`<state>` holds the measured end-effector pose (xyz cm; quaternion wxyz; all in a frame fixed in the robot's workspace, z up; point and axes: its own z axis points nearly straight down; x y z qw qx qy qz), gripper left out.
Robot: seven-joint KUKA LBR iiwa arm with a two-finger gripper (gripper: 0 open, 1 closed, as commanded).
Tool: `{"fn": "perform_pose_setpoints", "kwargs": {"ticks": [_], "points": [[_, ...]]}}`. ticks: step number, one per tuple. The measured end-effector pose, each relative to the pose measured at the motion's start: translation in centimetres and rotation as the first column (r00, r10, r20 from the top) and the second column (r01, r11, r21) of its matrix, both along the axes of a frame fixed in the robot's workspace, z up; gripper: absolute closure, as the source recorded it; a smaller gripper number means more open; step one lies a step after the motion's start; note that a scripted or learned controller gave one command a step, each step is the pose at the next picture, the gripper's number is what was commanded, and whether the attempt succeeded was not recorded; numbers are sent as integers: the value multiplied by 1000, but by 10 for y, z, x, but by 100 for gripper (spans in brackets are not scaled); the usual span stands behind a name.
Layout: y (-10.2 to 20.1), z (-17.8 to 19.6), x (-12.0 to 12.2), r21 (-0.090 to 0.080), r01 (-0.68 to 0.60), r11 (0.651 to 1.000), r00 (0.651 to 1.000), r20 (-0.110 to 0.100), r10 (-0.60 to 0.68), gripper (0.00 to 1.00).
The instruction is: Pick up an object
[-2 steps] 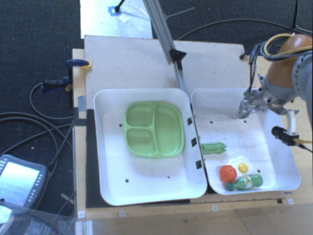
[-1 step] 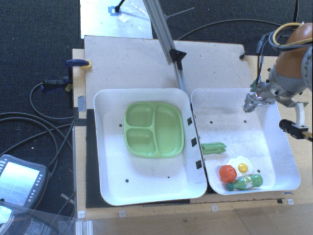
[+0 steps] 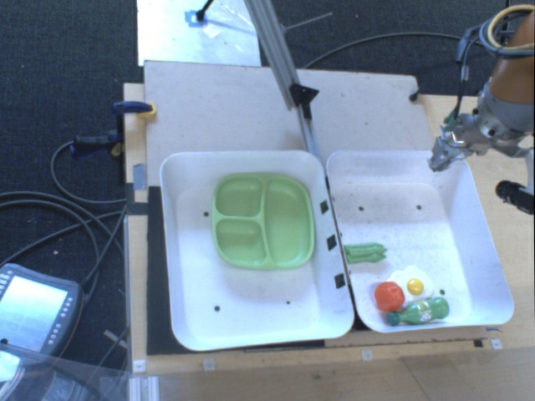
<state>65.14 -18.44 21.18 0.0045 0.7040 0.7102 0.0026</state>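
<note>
jaws: impossible to tell how far apart; gripper (image 3: 440, 157) up at right bin's (image 3: 468, 192) far right corner. targets bunched by near edge: tomato (image 3: 389, 296), bottle (image 3: 420, 310), fried egg (image 3: 410, 284), green bean (image 3: 365, 252). risk: crowded cluster, pinching two, or slipping off round tomato.

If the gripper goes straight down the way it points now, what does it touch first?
Most likely the bare floor of the right bin near its far right corner. The gripper points down there, and the toys lie at the near end, well away. Depth is hard to judge; it may meet the bin's rim instead.
</note>
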Motion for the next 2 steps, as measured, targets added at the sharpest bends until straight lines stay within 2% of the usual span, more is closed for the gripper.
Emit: {"fn": "perform_pose_setpoints", "kwargs": {"ticks": [1,2], "points": [[0,35,2,1,0,1000,1000,-3,0,100],[53,24,7,4,-2,1000,1000,-8,2,100]]}}
